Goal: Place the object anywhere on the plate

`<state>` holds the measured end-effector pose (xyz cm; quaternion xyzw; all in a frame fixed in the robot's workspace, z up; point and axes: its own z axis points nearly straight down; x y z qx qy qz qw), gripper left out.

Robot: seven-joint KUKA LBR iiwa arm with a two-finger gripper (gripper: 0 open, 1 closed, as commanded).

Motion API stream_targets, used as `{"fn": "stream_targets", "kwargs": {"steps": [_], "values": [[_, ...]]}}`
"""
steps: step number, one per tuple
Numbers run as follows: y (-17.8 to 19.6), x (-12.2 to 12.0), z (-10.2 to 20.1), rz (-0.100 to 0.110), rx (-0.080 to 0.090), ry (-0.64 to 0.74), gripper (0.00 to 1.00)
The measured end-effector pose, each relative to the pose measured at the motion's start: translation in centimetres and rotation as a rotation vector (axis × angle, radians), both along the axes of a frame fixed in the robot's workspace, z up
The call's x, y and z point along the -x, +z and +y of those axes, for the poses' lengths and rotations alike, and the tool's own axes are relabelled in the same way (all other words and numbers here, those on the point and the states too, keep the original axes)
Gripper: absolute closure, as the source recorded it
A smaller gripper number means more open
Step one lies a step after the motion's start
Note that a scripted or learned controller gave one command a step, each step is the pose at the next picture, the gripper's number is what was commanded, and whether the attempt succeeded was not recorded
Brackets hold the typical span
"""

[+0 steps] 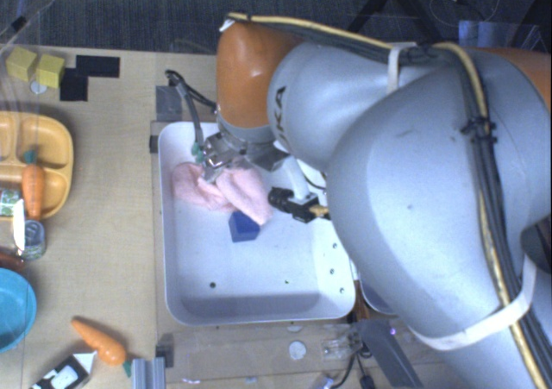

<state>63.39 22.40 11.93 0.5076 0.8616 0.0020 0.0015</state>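
- From my remote seat I see the arm (405,172) taking up most of the right side of the view, its orange band (246,77) just above the wrist, reaching down into the white bin (250,292).
- The tool (214,163) sits low over the far left part of that bin, right on top of a pink soft object (228,191).
- I cannot tell how the tool is set, spread or clenched: the wrist hides its tips, so I also cannot say whether the pink soft object is grasped or merely touched.
- The pink soft object lies directly under the tool and spreads out to both sides of it, resting on the bin floor.
- A small blue block (244,228) lies just nearer the camera than the tool, touching the edge of the pink soft object.
- Well away from the tool, on the counter (103,275) at the view's left edge, I see a yellow divided plate (47,150) with a carrot (33,191) lying on it.
- Nearer the camera on that same side sits a blue bowl (13,305), and a second carrot (99,340) lies loose on the counter.
- Two yellow blocks (34,66) and a black shape (86,72) sit at the counter's far left corner, far from the tool.
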Motion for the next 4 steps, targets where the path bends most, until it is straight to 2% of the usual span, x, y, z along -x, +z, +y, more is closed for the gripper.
{"fn": "stream_targets", "kwargs": {"steps": [1,2,3,4], "values": [[5.4,2.0,-1.3,-0.001,-0.002,-0.247,1.0],[6.6,-1.4,-11.6,-0.002,0.001,-0.105,1.0],[2.4,-1.6,-4.1,-0.001,0.0,0.027,1.0],[4.2,-2.4,-0.6,-0.003,0.001,0.173,1.0]]}}
